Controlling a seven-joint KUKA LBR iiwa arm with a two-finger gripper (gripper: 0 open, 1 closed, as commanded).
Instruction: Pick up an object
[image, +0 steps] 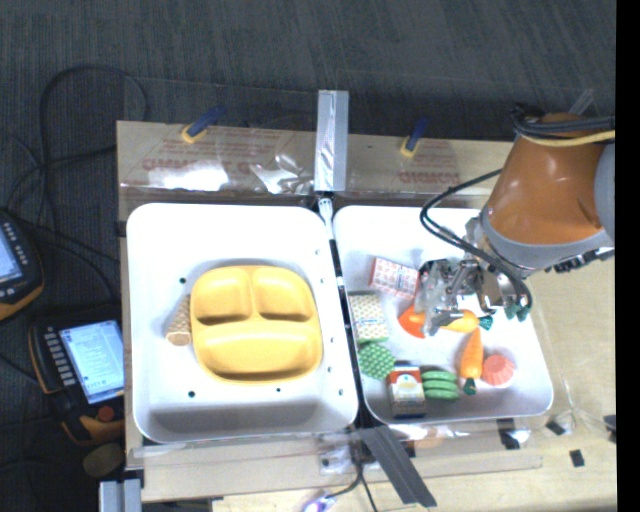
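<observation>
My gripper (438, 305) hangs low over the middle of the right bin (530, 400), under the grey wrist with its orange band. Directly below and beside it lie a red-orange piece (411, 322) and a small yellow piece (461, 322), both partly covered by the gripper. An orange carrot (470, 356) and a red tomato (499, 368) lie just to its front right. A pink-red card (392, 274) and a checkered packet (367, 316) lie to its left. Nothing visibly hangs from the gripper.
Near the right bin's front wall sit a bumpy green fruit (375, 358), a red-and-white box (405, 386) and a green pod (438, 384). The left bin (150, 400) holds a yellow divided tray (257, 320) with a cone (178, 322) at its left side. Cables loop beside the wrist.
</observation>
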